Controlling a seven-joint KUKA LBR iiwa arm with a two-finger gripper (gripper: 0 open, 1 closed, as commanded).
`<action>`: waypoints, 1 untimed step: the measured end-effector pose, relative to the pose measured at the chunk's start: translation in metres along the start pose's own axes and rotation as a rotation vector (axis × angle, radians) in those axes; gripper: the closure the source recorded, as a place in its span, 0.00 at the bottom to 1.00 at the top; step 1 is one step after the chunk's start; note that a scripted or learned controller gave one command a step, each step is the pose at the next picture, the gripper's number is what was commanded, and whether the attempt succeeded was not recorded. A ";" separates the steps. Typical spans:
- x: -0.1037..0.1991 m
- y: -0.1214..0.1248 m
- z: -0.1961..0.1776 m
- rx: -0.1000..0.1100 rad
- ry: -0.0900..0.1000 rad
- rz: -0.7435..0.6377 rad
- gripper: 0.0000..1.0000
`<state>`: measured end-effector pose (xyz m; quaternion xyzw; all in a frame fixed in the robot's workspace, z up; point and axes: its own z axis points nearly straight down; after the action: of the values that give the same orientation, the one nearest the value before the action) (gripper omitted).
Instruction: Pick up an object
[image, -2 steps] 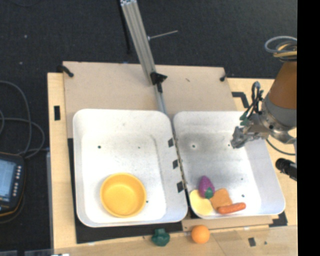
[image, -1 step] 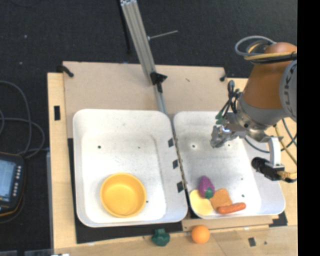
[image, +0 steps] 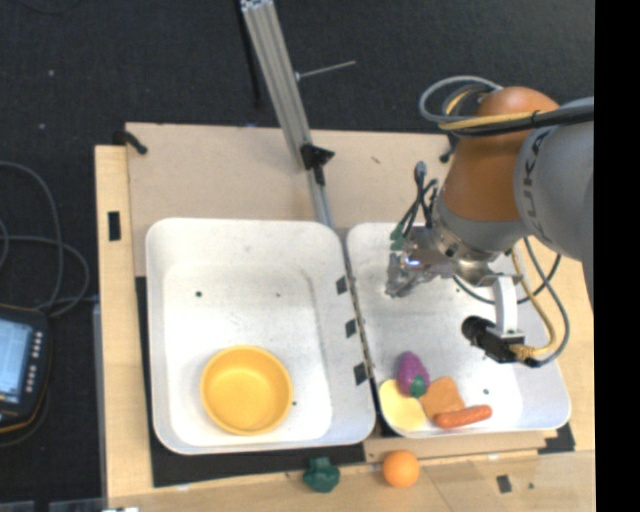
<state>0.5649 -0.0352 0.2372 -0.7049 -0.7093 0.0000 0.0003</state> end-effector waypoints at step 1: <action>0.059 -0.001 -0.004 -0.002 0.002 -0.002 1.00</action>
<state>0.5633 0.0233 0.2412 -0.7042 -0.7100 -0.0015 0.0001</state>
